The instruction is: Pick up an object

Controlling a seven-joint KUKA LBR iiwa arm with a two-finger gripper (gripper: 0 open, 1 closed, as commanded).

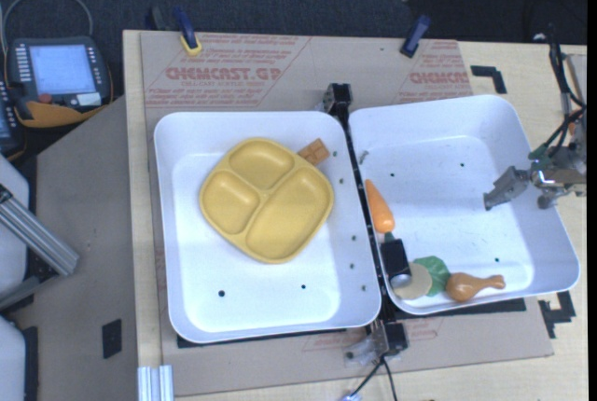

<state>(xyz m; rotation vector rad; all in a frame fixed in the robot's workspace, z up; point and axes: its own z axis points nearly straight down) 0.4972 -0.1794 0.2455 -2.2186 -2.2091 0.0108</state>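
Note:
The right bin [448, 124] holds several small items along its left and front sides. An orange carrot [378, 205] lies by the left wall. Below it sits a black block [394, 256]. A green piece [435, 269], a tan disc [416, 283] and a brown drumstick [471, 283] are bunched at the front. My gripper [504, 189] hovers over the right side of this bin, well apart from all of them, with nothing seen in it.
In the left bin [187, 278] a yellow divided plate [268, 200] lies with a small brown block [314, 151] at its far edge. Cables and the wrist [560, 168] crowd the right bin's right rim. Clamps sit where the bins meet.

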